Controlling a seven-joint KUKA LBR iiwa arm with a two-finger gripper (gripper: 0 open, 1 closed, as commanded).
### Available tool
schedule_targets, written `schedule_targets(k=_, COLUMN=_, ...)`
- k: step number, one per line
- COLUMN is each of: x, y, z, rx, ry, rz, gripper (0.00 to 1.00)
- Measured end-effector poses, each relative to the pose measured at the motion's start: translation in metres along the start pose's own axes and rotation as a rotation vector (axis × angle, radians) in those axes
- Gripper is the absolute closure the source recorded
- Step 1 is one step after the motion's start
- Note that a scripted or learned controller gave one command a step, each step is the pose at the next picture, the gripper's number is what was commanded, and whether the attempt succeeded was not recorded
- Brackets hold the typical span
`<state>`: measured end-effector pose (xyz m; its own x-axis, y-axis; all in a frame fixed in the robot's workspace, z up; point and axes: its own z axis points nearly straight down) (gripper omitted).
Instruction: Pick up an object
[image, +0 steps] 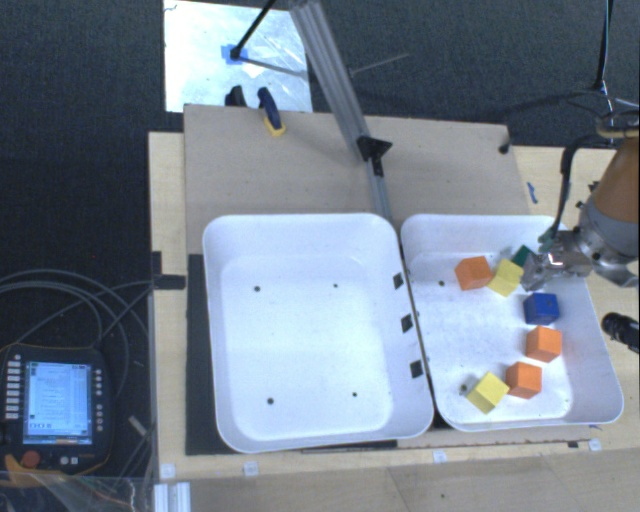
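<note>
The end effector hangs beside the yellow block; its state I cannot tell. Light, rigid cube: grip opposite flat faces.

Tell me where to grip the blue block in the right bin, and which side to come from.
Take the blue block from straight above, the claw closing on its left and right faces. It lies flat and apart from its neighbours: bare floor shows to its left, while an orange block sits just below it and the yellow block up-left. A top-down approach probably avoids both.
</note>
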<state>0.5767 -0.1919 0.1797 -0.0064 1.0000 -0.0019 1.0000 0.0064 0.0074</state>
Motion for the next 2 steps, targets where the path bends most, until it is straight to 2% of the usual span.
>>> schedule_targets(k=1, x=-0.001, y=0.002, z=-0.054, rx=-0.001, ry=-0.001, rz=0.000, gripper=1.00)
schedule_targets(k=2, x=0.053, y=0.023, z=-0.061, rx=0.002, ry=0.003, rz=-0.005, gripper=1.00)
